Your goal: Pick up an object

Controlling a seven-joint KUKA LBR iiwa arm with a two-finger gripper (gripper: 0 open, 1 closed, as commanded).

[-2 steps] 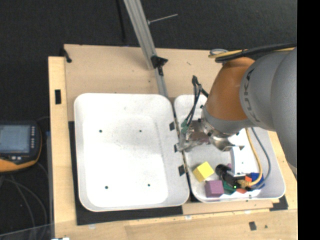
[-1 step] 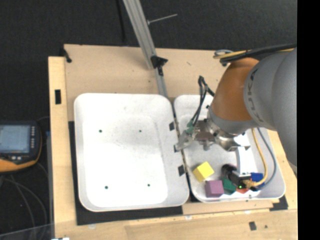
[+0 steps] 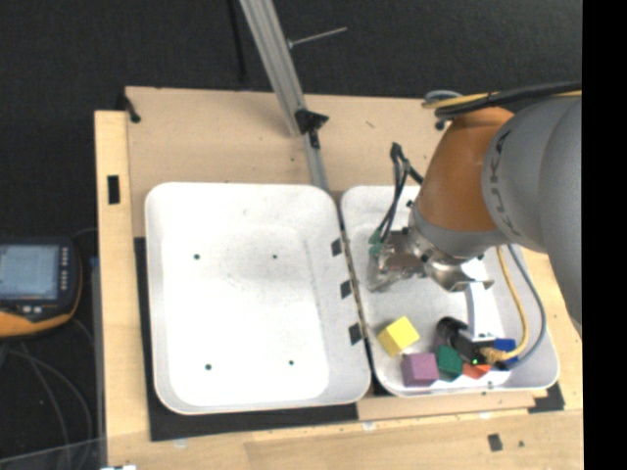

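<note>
I have the arm (image 3: 509,179) reaching in over the right-hand bin (image 3: 534,375), with the gripper (image 3: 392,262) low near that bin's left wall, close to the divide between the two bins. The wrist and its orange band cover most of the tool from above, so I cannot tell how wide it stands or whether anything is in it; I see nothing clearly held there.

What matters for my next move is where the pieces lie from the tool. They are all toward the camera-near end of the same bin, below the gripper in the view. The yellow block (image 3: 399,336) is nearest, just beyond the tool toward the near end and almost directly in line with it, standing apart from the others. It sits turned cornerwise, with no clear long axis. Further on, against the near wall, are the purple block (image 3: 420,368) and the green block (image 3: 450,361), close together, with small red and blue bits (image 3: 495,350) to the tool's far side among the cabling.

I judge the yellow block the easiest target: a short move toward the near end, then down. The left-hand bin (image 3: 245,292) lies across the divide from the tool.
</note>
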